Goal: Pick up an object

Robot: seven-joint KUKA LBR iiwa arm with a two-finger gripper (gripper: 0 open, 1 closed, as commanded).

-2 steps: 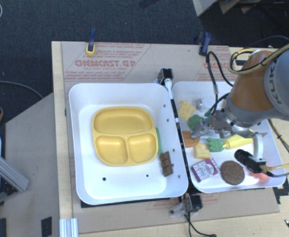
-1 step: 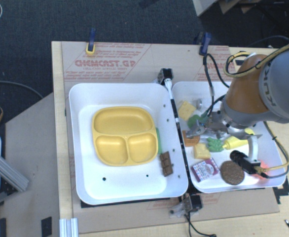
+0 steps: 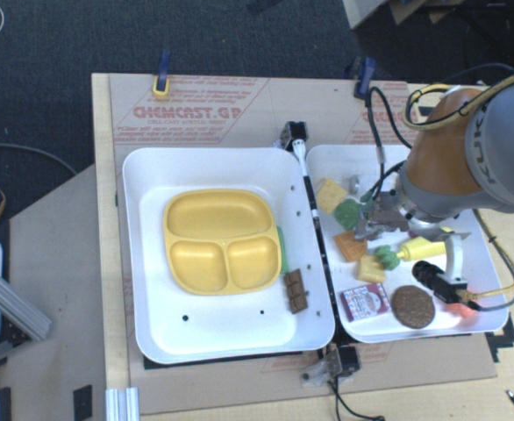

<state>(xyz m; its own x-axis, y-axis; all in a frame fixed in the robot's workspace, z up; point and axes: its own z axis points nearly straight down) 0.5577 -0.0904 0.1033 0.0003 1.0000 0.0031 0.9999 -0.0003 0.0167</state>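
The tool [image 3: 368, 222] hung low in the right bin [image 3: 345, 160], up and to the left of the brown disc [image 3: 412, 306]. It sat directly above the tight cluster of toy food, probably because that is where a blind descent had the best odds of closing on something. Whether the tool was wide or narrow could not be told, since the wrist of the grey arm [image 3: 467, 160] hid its tip, and nothing could be seen gripped in it.

The likeliest targets lay farther from the disc than the tool did, up and to the left. One was a knobbly green lump [image 3: 347, 213] touching the tool's near side, and the other was a flat orange piece [image 3: 351, 247] just below that lump. A pale yellow wedge [image 3: 330, 195] sat farthest from the disc along the same line.

A smooth yellow stick [image 3: 422, 249] lay just above the disc, and a small red-and-white printed packet [image 3: 363, 301] lay just to its left. The disc itself looked matt and rough, like a biscuit.

Well to the left of the disc, in the left bin [image 3: 152, 305], rested a glossy yellow plate [image 3: 222, 239] with three moulded compartments. A ridged dark brown block [image 3: 295, 290] lay between the plate and the disc. Both bins sat on a printed cardboard sheet [image 3: 204, 108] covering the counter, which looked meant to protect it.
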